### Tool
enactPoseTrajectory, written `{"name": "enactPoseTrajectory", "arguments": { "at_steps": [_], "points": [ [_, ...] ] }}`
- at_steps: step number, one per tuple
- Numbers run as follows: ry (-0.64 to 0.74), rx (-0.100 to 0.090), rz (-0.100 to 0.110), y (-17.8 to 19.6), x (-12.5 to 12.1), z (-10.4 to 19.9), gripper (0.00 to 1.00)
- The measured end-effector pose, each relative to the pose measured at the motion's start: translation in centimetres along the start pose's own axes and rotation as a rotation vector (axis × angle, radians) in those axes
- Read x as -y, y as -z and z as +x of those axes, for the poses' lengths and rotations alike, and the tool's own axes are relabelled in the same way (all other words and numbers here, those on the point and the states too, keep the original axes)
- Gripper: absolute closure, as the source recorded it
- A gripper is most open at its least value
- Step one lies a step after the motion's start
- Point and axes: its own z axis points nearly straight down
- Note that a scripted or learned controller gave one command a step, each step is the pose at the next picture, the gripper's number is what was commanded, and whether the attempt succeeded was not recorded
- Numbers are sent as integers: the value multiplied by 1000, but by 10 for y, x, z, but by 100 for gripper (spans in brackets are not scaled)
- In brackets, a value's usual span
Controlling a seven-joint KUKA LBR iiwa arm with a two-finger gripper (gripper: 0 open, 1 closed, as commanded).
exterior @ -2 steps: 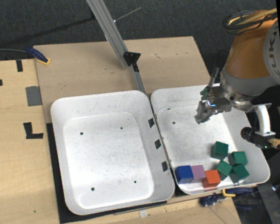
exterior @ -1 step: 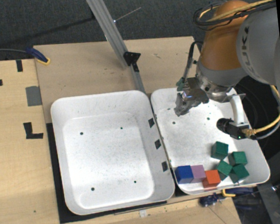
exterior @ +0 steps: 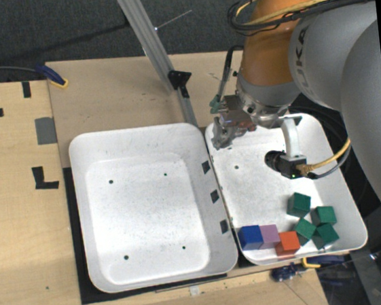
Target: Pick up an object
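Note:
Several small blocks lie along the near edge of the right bin (exterior: 248, 176): a blue block (exterior: 251, 236), a pale purple block (exterior: 269, 234), an orange block (exterior: 289, 242), and green blocks (exterior: 299, 204) (exterior: 324, 216) (exterior: 306, 229) (exterior: 327, 235) clustered at the near right corner. My gripper (exterior: 222, 138) hangs over the far left corner of the right bin, well away from the blocks. I see nothing between its fingers, which sit close together.
The left bin (exterior: 86, 194) lies beside the right one, sharing a raised middle wall. A slanted metal bar (exterior: 154, 46) runs from the top down to the bins' far junction. The arm's big grey body fills the right side.

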Motion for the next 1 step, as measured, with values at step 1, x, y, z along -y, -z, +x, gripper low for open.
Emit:
{"name": "enactPoseTrajectory", "arguments": {
  "at_steps": [1],
  "points": [
    [0,2,1,-19,-26,55,100]
  ]
}}
